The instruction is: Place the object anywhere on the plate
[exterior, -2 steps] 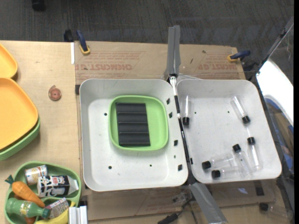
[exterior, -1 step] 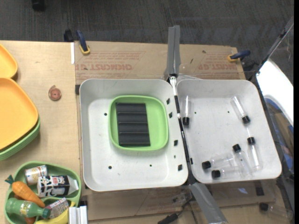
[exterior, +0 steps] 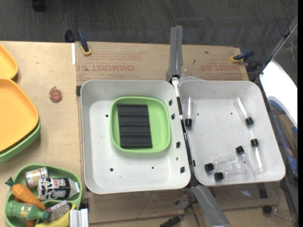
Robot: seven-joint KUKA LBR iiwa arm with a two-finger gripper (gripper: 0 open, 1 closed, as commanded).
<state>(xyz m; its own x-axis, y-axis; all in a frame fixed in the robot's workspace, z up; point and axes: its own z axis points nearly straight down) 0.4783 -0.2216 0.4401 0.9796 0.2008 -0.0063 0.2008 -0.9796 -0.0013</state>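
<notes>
Claw state cannot be told, open or closed; clear black-capped vials [exterior: 243, 109] lie scattered in the right bin [exterior: 213, 126], apart from the green plate [exterior: 163, 126] in the left bin [exterior: 97, 150]; probably light, slick, brittle and apt to roll, so grip mid-barrel; those by the near wall look crowded, the others have room.

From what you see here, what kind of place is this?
Probably a robot test bench in a lab or office: two white bins set on clamped cardboard, a green plate in the left one, clear vials in the right, and grey carpet beyond.
</notes>
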